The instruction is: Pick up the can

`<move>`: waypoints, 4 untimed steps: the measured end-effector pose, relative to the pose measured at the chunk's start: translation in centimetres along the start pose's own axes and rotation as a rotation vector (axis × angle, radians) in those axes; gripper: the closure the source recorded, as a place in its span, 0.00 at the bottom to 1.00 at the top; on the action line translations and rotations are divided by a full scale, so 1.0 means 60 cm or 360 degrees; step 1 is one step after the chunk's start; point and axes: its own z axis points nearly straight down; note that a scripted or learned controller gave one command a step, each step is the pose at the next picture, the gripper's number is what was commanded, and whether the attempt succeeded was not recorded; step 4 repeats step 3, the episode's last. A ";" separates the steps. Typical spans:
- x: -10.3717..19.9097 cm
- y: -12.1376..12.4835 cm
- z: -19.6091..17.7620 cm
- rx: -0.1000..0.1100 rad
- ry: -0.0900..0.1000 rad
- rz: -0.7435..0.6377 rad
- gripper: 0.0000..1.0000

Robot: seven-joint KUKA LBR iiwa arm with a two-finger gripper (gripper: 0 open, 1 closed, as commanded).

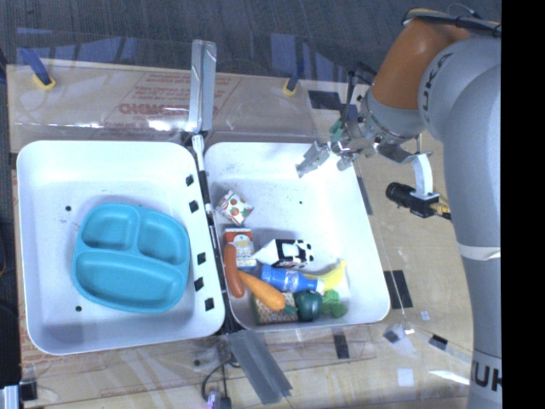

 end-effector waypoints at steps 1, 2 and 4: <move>0.114 -0.019 0.152 0.0010 0.0003 0.0416 0.00; 0.166 0.051 0.170 0.0002 0.0001 0.0110 0.00; 0.181 0.053 0.002 0.0001 -0.0001 -0.0218 0.00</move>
